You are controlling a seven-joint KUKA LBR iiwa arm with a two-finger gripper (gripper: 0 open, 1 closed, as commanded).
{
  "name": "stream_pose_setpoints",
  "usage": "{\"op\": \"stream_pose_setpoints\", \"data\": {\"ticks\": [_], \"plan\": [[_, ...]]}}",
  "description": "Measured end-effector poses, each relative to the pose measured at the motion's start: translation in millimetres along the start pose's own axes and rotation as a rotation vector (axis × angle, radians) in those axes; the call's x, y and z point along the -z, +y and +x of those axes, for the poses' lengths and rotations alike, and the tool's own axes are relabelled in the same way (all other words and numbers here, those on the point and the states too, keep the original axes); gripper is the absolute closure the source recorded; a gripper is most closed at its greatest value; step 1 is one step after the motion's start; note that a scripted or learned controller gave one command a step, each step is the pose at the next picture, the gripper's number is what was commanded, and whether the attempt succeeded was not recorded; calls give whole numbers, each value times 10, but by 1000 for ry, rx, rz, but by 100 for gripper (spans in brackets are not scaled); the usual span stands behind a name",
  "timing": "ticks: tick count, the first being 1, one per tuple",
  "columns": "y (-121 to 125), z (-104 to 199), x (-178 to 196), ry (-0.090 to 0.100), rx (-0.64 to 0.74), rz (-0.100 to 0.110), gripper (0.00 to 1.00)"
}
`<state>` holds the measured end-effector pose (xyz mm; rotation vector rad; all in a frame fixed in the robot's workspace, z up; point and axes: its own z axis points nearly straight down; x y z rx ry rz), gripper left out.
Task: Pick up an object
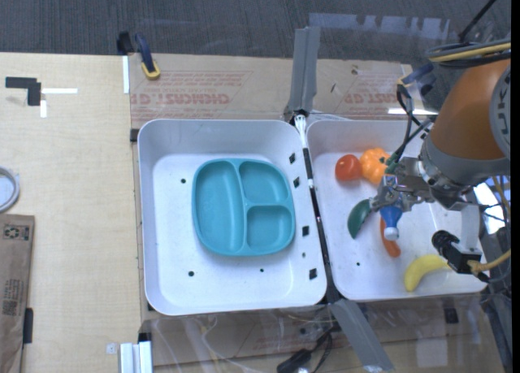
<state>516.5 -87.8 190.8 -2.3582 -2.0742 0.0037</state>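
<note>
Here the right bin (357,278) holds small toy foods: a banana (422,270), an orange pepper (374,163), a tomato (347,167). The gripper (390,201) hangs over a blue-and-orange piece (391,229); its opening I cannot tell. Probably light, hard, slippery plastic; grip mid-body.

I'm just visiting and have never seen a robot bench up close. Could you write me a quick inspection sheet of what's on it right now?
Surface: bench bearing two white bins, left bin and right bin.
Job's things: in the right bin, a red ball, orange fruit, green piece, blue and orange piece, banana.
Clutter: teal divided plate in the left bin.
Grippers: gripper low over the right bin's toys; grasp cannot be told.
Cables: black cables beside the arm.
Surroundings: cardboard sheet, yellow-handled clamp, tape roll.
</note>
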Motion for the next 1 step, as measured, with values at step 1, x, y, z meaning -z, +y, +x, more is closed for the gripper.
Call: {"op": "stream_pose_setpoints", "data": {"ticks": [1], "plan": [[1012,334,1,-2,-27,0,100]]}}
